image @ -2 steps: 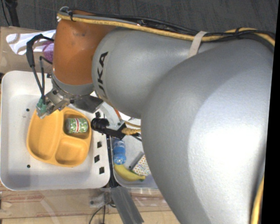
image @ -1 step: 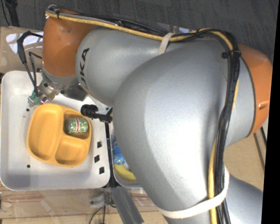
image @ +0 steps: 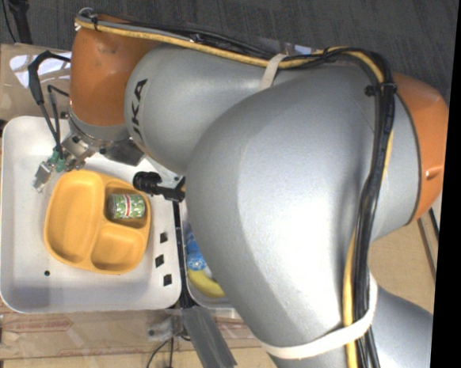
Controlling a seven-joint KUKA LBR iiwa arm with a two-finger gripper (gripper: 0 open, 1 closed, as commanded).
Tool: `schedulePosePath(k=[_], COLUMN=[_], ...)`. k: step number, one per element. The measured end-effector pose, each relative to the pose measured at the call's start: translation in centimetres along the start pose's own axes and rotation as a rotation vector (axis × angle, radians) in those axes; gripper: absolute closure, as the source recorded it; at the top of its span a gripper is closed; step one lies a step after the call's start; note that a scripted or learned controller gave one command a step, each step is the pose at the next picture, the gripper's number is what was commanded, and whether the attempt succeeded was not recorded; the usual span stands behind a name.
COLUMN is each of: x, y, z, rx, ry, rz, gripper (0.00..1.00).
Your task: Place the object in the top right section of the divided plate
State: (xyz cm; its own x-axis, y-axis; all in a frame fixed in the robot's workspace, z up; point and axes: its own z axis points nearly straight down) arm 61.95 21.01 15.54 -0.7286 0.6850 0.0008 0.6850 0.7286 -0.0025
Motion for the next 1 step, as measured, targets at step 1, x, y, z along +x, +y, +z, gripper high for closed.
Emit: schedulePosePath(k=[1], x=[-0.1], y=[0.38], z=[-9.0], rx=[-0.002], ry=[-0.001], rz=[-0.112], gripper=[0.0])
